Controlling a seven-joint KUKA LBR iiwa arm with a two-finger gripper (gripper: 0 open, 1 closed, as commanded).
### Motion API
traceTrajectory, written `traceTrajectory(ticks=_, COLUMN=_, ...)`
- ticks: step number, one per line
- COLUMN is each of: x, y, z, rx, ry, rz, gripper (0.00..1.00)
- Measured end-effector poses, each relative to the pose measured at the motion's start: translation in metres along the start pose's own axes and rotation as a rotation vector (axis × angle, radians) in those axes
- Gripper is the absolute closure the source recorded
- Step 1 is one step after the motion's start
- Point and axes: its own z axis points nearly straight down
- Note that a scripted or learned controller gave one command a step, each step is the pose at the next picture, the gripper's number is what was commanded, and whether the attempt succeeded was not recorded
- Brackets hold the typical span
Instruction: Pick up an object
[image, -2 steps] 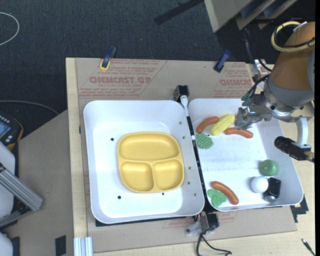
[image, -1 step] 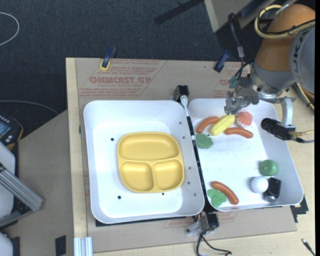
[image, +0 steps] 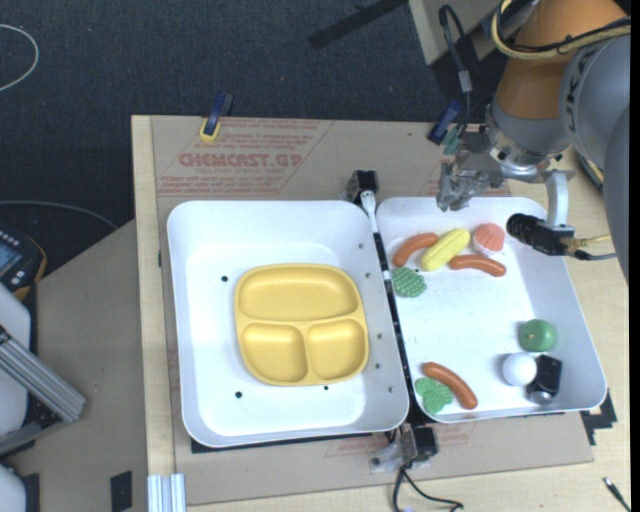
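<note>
Yellow plastic toy corn cob (image: 445, 249) lying in right white bin (image: 580, 330), near back edge; probably light, stiff, slick, best pinched across middle. Gripper (image: 456, 196) just above, fingers' spread impossible to tell.

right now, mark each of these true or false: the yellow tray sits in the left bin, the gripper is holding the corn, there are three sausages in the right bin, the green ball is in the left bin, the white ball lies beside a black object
1. The yellow divided tray sits in the left bin. True.
2. The gripper is holding the corn. False: the corn lies on the floor of the right bin, apart from the gripper.
3. Three sausages lie in the right bin. True.
4. The green ball is in the left bin. False: it is in the right bin.
5. The white ball lies beside a black object. True.
</note>
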Motion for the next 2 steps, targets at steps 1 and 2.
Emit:
traceTrajectory(ticks=1, x=0.001, y=-0.010, z=-0.019, rx=0.001, ry=0.000, rz=0.002, gripper=1.00)
traceTrajectory(ticks=2, x=0.004, y=-0.014, z=-0.002, rx=0.009, ry=0.001, rz=0.003, gripper=1.00)
